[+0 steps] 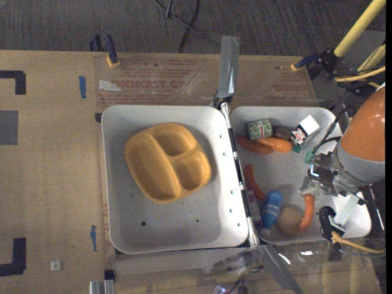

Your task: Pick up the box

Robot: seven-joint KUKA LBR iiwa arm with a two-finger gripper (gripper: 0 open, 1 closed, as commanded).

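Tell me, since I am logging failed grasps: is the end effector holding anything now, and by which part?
Cannot be told. The end effector sits over the right bin, near a carrot.

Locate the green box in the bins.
The green box sits near the far edge of the right bin, just above the orange carrot and left of the black-and-white carton.

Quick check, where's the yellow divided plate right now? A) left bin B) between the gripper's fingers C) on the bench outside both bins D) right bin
A: the yellow divided plate lies flat inside the left bin, while the small green box and the carrot sit in the right bin.
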